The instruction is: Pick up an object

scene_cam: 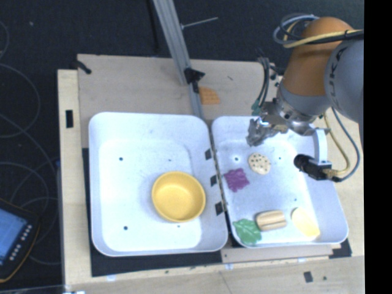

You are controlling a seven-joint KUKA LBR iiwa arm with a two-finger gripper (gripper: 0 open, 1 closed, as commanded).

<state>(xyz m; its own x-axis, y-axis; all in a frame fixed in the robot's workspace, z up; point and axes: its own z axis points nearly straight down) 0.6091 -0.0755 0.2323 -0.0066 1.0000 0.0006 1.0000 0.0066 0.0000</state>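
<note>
When we look from the left side, we see a dark screen (12,241) down in the corner, off the table (135,81). It has no part in the job, so it sits out of the way.

Next comes the left bin (116,133). A yellow bowl (178,196) sits in it, open side up, near the wall it shares with the other bin. We think it rests there flat so it cannot roll.

A grey pole (174,41) slants down from the top and ends by the place where the two bins meet. A small orange tag (209,96) lies on the table just beside its foot.

Then we reach the right bin (324,192), where the little things wait to be picked. A purple piece (236,179) lies near the left wall. A round cookie with dots (259,163) lies in the middle, a bit higher. Along the bottom wall we see a green piece (246,230), a tan roll (271,220) touching it or just beside it, and a pale yellow piece (304,220). They lie spread out, and we think that gives room to reach each one.

The gripper (258,132) hangs over the top part of this bin, just above the cookie, so we guess the cookie is what it is after. Nothing is held yet. We cannot tell how the fingers stand, because they look too small and dark.
</note>
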